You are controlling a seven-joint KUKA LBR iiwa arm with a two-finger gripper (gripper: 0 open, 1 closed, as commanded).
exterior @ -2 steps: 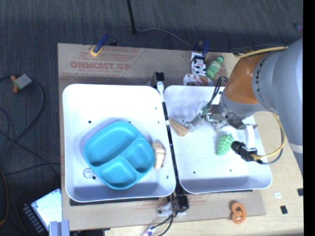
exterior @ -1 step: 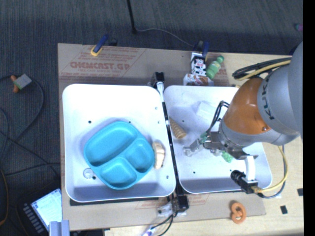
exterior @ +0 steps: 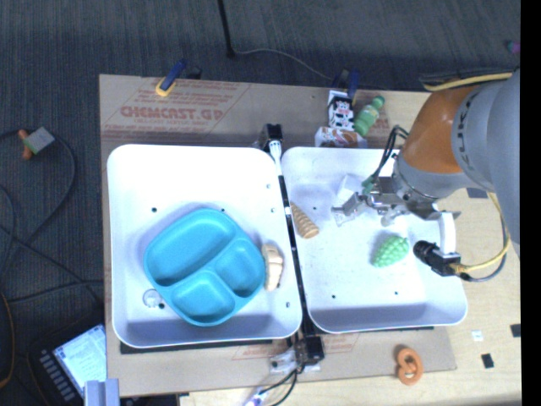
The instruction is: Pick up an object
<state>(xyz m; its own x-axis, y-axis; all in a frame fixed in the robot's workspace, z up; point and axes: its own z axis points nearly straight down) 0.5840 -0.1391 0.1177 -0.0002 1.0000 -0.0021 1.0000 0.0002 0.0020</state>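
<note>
My gripper (exterior: 351,203) hangs over the upper middle of the right bin (exterior: 338,311), with the arm coming in from the right. A green bumpy toy like a bunch of grapes (exterior: 390,250) lies just right of and below the gripper, apart from it. To the gripper's left, a tan ribbed cone (exterior: 304,222) rests against the bin's left wall. Nothing is visibly held.
The left bin (exterior: 135,167) holds a blue divided plate (exterior: 203,265) and a beige piece (exterior: 273,266) at the plate's right edge. Behind the bins stand a small printed pack (exterior: 340,118) and a green bottle (exterior: 367,117). An orange ring (exterior: 410,364) lies on the bench in front.
</note>
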